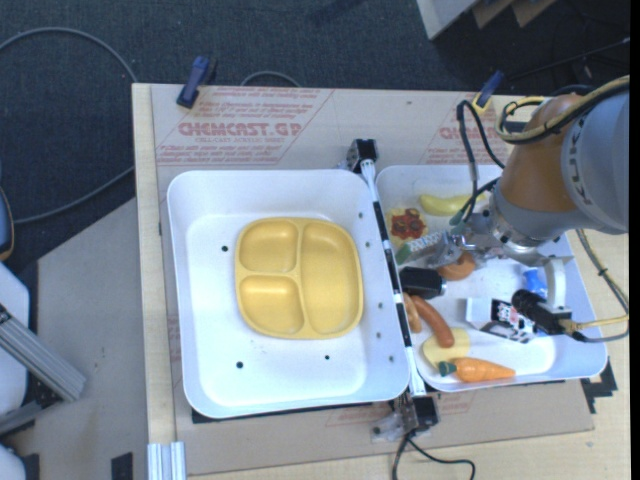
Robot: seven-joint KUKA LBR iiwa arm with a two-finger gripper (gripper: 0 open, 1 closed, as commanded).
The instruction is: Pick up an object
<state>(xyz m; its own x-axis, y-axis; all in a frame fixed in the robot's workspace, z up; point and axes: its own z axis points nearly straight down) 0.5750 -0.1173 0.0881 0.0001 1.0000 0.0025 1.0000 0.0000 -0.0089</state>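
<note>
My gripper (452,245) is low in the right bin (580,363), near its left-centre, on the grey arm that reaches in from the right. A small orange piece (461,266) lies right under it; whether it is held I cannot tell. Around it lie a yellow banana-like piece (441,205), a red-and-dark item (406,224), a black block (421,282), a reddish sausage (436,320), a pale yellow piece (437,349) and an orange carrot (481,371). A black-and-white object (508,315) and a blue item (535,280) lie to the right.
The left bin (200,218) holds a yellow three-compartment plate (298,276). A ridge with clamps (385,258) divides the two bins. Cables (480,138) loop behind the arm over the bench's far right corner. A blue clip (194,80) sits at the bench's far left edge.
</note>
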